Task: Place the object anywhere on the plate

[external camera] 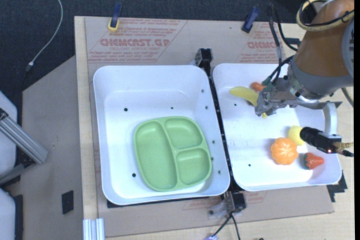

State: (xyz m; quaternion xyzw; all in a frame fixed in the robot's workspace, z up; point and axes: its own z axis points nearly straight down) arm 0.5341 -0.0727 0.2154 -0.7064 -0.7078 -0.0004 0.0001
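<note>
A green divided plate [170, 152] lies in the left white bin [107, 121] with nothing on it. In the right bin [247, 171], a yellow banana [243, 94] lies near the far left corner, with a small orange-red item [256, 86] just behind it. My gripper [262, 108] hangs low over the right end of the banana, touching or nearly touching it. Nothing is visibly lifted. An orange [283, 151], a yellow lemon [294, 132] and a red strawberry [314, 161] lie toward the front right of the same bin.
The wall between the two bins [218, 121] runs between the gripper and the plate. The arm [323, 48] covers the far right corner of the right bin. Blue clamps [250, 18] hold the board at the far edge.
</note>
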